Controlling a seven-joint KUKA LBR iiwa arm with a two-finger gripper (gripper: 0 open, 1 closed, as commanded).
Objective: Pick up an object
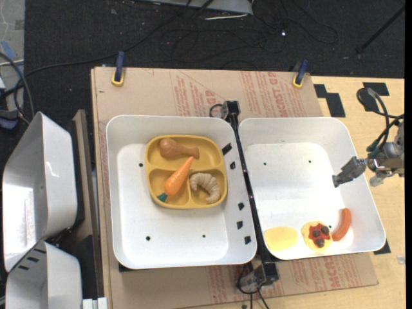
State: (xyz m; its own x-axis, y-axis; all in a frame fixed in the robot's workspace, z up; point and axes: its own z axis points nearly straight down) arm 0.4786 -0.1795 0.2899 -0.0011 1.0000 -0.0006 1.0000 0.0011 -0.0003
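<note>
Toy food lies along the near wall of the right-hand bin [335,131]: a flat yellow disc [281,237], a small round piece topped with red and dark bits [317,233] just beside it, and an orange-red sausage [342,224] tilted against the bin's near right corner. All three sit loose on the white floor, the disc and the topped piece close together, the sausage a little to their right.

Above them, the arm's pincer [351,170] hangs over the right edge of that bin, its dark tip pointing toward the bin's middle; nothing is seen between its fingers, and whether they stand wide or narrow cannot be told from this angle. It is well apart from the toy food below it.

Left-hand bin [129,237] carries a yellow divided plate [154,148]. A brown drumstick [178,149] fills the plate's far compartment, an orange carrot [178,176] lies at a slant in the near left compartment, and a pale curled shrimp [206,185] rests in the near right one.

Both bins sit side by side on a cardboard-covered surface [167,89], with two yellow clamps [118,69] gripping its far edge and cables trailing across the dark floor [64,24] beyond.
</note>
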